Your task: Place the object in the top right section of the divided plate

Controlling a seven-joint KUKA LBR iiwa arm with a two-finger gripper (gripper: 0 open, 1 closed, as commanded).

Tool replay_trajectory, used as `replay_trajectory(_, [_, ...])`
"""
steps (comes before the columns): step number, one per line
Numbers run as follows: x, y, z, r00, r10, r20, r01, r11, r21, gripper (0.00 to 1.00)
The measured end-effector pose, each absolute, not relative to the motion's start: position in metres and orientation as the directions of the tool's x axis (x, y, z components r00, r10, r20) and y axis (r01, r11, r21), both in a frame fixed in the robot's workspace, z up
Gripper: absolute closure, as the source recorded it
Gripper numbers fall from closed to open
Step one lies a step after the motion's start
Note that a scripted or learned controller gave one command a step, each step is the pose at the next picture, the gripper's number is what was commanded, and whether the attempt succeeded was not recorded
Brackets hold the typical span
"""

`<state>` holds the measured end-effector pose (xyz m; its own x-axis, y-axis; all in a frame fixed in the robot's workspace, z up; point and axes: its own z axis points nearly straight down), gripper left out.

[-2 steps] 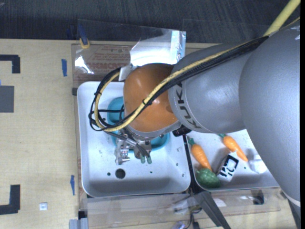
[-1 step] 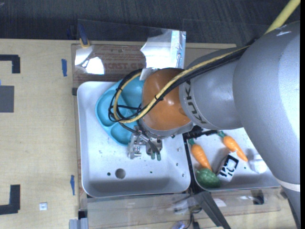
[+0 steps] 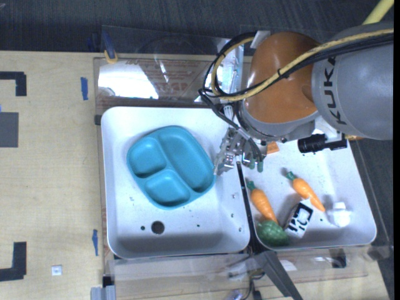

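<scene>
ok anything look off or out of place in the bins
Mostly tidy. The blue divided plate sits skewed in the left bin, and its sections hold nothing. A small dark spot marks that bin's floor. Two carrots and the other toys lie loose in the right bin.

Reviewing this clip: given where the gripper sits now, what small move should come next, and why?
Probably a short move toward the right bin and down over a carrot. The gripper hangs near the divider between the bins with nothing visible between its fingers, while the blue divided plate in the left bin has nothing in its sections.
</scene>
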<state>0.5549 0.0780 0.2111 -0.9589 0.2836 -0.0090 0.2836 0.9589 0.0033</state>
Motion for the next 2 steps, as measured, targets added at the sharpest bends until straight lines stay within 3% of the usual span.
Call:
replay_trajectory(1, [0.504,0.152,0.287,-0.989,0.15,-0.008,0.15,0.989,0.005,1.0])
replay_trajectory(2, [0.479,0.219,0.236,-0.995,-0.099,0.0,-0.099,0.995,0.001,1.0])
